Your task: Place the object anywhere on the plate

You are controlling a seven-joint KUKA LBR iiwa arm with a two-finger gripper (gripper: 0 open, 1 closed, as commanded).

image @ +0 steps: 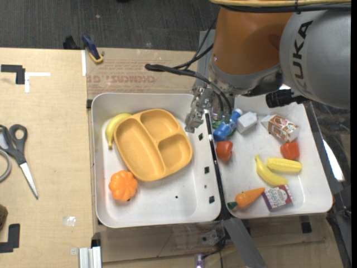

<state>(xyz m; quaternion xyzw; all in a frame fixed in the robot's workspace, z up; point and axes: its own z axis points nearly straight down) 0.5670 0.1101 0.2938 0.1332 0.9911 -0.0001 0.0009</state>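
Right of the plate (152, 143), at its top corner, the hand (196, 116) hangs; grip state unclear. Nearest object, red tomato (223, 150), probably light, smooth, slippery: grab across its middle.

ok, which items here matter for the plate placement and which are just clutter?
Job:
- plate, orange, three compartments, left bin
- tool, at the divide between the bins, by the plate's right edge
- toy food in the right bin: tomato, corn, carrot

Lying about:
- scissors on the bench at left
- pumpkin and banana in the left bin, beside the plate
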